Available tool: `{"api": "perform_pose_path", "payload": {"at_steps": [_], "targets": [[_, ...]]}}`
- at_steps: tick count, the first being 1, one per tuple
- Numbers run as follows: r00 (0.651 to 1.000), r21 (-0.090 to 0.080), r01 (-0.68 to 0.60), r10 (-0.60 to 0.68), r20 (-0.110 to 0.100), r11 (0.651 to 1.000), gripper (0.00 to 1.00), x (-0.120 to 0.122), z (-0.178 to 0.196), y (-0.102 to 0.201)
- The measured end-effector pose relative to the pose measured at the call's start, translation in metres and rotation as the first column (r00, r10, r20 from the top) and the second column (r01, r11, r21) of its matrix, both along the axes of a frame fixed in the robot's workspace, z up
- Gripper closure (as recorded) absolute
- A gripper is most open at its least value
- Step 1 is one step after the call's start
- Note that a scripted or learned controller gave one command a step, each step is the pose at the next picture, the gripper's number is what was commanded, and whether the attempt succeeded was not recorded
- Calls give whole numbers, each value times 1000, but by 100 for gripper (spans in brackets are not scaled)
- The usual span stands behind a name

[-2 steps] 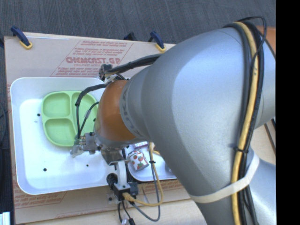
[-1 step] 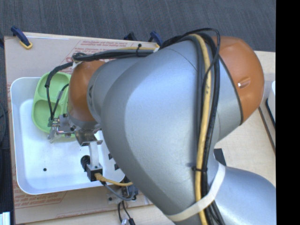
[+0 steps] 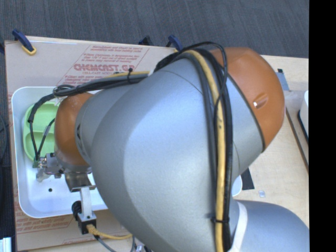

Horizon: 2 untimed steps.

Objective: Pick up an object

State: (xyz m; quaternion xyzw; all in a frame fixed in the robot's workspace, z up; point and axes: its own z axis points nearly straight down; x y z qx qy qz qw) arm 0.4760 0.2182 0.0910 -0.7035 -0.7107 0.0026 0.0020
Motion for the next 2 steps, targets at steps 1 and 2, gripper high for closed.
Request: {"api": "perform_pose_path", "payload": {"at_steps": [1,2], "targets": [[1000,0,-2,2,-2,1000,100,0,10,0],[1000,2,4,-4,3,1000,100,0,43,-1]]}}
